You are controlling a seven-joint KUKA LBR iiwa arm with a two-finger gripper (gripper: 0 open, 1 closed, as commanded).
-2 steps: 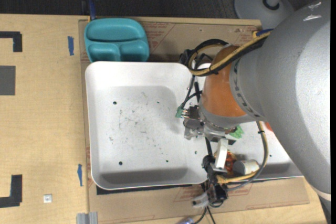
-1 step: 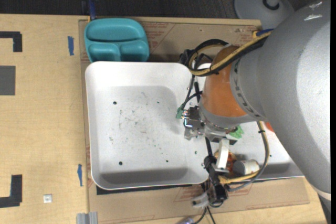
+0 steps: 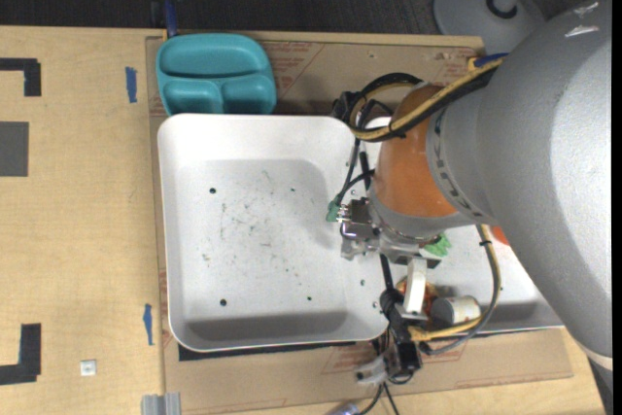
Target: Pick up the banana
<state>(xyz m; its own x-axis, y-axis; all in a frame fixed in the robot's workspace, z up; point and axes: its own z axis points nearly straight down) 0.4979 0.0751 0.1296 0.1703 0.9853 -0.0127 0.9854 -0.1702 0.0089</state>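
My arm reaches in from the right, and its grey bulk and orange band (image 3: 413, 175) cover most of the right bin (image 3: 515, 292). The gripper (image 3: 413, 292) hangs below the wrist, over the right bin's left part, close to the wall shared with the left bin. Cables and the wrist body crowd around it. A small green thing (image 3: 434, 246) peeks out beside the wrist, and a grey cylinder (image 3: 453, 309) lies just right of the gripper. The arm hides whatever else lies in the right bin.
The left white bin (image 3: 185, 209) has only faint specks on its floor. A teal divided tray (image 3: 216, 73) stands behind it. The brown bench (image 3: 68, 238) stretches to the left, marked with black and blue tape. A grey stand base (image 3: 476, 5) sits at the back right.
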